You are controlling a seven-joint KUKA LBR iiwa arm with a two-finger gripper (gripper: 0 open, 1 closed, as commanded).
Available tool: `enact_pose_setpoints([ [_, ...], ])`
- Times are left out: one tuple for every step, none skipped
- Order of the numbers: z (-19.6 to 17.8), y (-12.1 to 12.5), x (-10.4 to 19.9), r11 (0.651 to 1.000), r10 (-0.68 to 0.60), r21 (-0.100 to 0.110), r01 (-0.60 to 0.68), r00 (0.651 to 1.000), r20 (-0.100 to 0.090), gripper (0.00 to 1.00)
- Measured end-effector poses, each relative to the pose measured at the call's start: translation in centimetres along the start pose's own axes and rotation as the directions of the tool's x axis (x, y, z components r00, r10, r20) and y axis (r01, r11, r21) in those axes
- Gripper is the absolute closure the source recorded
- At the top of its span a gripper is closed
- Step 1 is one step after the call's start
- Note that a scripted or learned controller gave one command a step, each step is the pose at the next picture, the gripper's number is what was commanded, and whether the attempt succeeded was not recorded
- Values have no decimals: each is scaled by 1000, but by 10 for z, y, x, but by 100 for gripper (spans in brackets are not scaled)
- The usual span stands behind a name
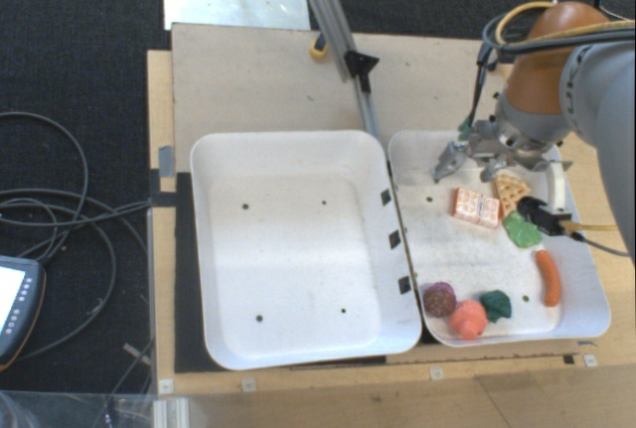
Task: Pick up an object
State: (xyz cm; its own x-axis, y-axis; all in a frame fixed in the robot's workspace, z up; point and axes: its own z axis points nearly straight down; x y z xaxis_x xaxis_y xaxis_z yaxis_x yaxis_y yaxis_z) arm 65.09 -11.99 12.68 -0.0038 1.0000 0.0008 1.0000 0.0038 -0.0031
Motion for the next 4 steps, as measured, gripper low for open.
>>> enact_pose_setpoints([
  [-15, 2, -1, 1000, 0, -8, 0, 1000, 1, 100],
  [-80, 7, -2, 1000, -1, -13, 1, 1000, 3, 100],
  [-129, 3, 4, 1000, -2, -11, 2, 1000, 2, 100],
  [-167, 4, 4, 1000, -2, -10, 2, 1000, 2, 100],
])
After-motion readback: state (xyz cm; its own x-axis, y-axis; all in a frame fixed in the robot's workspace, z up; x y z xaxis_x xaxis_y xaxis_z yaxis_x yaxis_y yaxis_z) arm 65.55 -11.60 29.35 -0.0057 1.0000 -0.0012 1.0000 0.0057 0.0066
